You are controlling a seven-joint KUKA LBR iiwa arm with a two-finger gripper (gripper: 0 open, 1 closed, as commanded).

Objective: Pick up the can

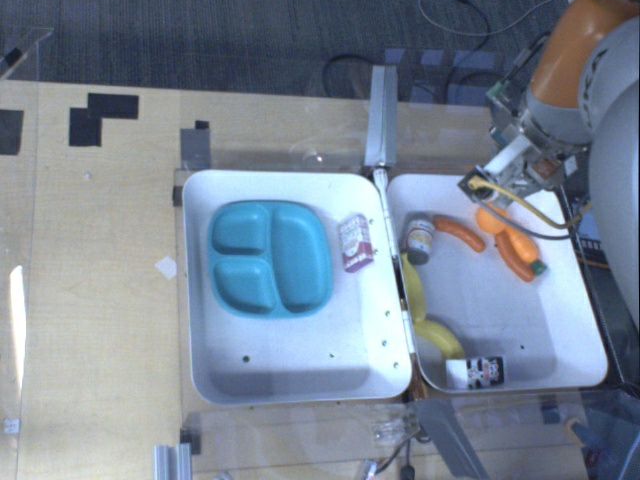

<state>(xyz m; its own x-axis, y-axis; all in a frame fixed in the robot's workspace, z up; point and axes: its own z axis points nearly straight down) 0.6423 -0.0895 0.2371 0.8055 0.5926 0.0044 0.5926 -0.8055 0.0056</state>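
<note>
The can (418,240) lies on its side in the right bin (560,308), close to the bin's left wall, with its silver end facing the camera. My gripper (512,158) hangs over the far right corner of that bin, well to the right of the can and higher up, and it is not touching the can. The grey arm with its orange band comes in from the upper right.
Next to the can are a red sausage (460,233), a carrot (517,251) and an orange piece (489,218). A banana (425,313) lies along the left wall, and a small white box (478,370) sits at the front. The left bin (300,368) holds a blue divided plate (270,258) and a small packet (355,242).
</note>
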